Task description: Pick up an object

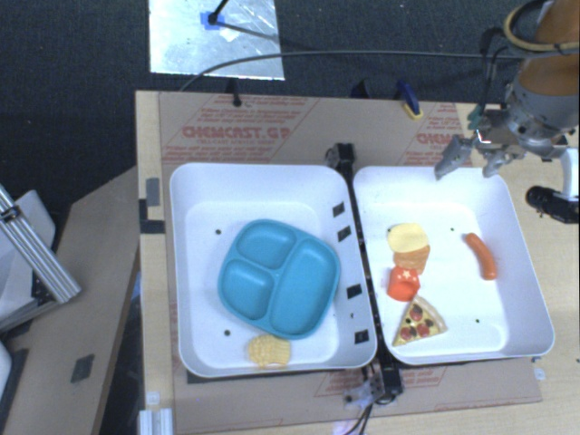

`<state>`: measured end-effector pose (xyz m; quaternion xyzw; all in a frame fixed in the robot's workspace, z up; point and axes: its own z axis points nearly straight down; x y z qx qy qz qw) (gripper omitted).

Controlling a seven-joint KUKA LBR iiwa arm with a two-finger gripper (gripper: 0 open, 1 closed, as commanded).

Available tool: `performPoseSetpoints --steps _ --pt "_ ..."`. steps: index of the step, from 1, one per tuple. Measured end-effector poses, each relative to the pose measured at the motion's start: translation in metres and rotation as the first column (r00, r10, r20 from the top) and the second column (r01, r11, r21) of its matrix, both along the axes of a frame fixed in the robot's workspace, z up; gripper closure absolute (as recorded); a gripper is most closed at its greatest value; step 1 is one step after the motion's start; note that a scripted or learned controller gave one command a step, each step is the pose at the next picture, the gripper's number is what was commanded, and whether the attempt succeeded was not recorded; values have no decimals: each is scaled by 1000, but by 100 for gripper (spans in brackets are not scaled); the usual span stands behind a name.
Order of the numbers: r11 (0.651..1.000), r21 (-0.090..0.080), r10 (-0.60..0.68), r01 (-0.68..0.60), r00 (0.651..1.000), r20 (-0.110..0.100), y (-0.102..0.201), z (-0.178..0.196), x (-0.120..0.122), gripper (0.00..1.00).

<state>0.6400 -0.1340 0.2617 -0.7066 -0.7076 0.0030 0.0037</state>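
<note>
The right bin (517,243) holds a stack of a yellow disc on an orange piece (410,246), a red pepper-like piece (403,284), a pizza slice (420,323) and an orange sausage (480,255). My gripper (474,159) hangs over the bin's far rim at the upper right, well apart from all of them. Its two grey fingers are spread, with nothing between them.
The left bin (195,243) carries a blue divided plate (278,277) and a pale yellow lumpy piece (269,351) near its front wall. A black clamp strip (352,243) joins the two bins. A foil sheet (215,24) lies at the back left.
</note>
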Motion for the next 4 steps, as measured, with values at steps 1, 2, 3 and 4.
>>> performPoseSetpoints --steps 1,2,3,4 --pt "1000 -2 2 -2 1000 11 0 7 2 0" --pt "1000 -1 0 0 1000 8 2 -50 -7 0" --pt "1000 -1 3 -3 1000 8 12 -104 -4 0" --pt "1000 -1 1 -1 1000 8 18 -153 -12 0"
